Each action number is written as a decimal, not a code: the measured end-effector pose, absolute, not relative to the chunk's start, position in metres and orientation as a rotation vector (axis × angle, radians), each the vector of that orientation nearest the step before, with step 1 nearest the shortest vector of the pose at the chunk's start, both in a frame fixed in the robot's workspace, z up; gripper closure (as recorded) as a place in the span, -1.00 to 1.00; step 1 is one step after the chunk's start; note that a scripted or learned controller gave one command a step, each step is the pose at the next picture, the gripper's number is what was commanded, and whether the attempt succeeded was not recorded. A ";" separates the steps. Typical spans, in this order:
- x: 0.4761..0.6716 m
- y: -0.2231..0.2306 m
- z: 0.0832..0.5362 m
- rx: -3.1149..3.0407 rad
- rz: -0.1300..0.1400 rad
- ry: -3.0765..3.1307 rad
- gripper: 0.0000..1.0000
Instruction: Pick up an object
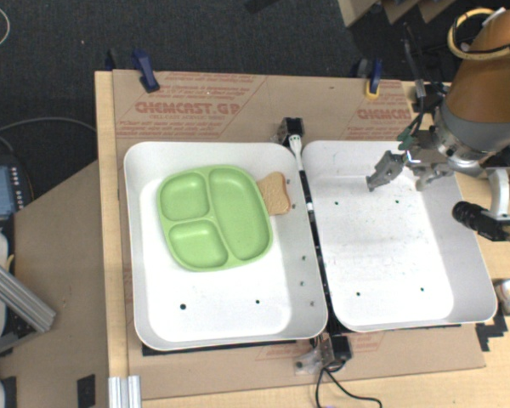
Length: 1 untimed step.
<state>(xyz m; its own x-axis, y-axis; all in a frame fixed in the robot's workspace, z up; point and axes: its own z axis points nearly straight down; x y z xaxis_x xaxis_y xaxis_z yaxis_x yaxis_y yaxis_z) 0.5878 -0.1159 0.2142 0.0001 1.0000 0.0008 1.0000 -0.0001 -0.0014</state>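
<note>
The light is bright and even, coming from above. The two white bins [382, 313] shine but show no hard glare. Shadows are soft and small. The picture is a little grainy, and darker toward 11 o'clock.

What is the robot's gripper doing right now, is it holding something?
Gripper: over the right bin, nothing seen in it; open or closed cannot be told.
</note>
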 end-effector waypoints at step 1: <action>0.537 -0.047 0.366 -2.219 -0.022 -2.239 -1.00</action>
<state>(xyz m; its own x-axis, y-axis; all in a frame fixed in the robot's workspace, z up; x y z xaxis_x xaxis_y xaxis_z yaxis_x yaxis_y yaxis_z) 0.5374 -0.0474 0.3660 -0.0088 1.0000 0.0020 0.9998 0.0088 0.0178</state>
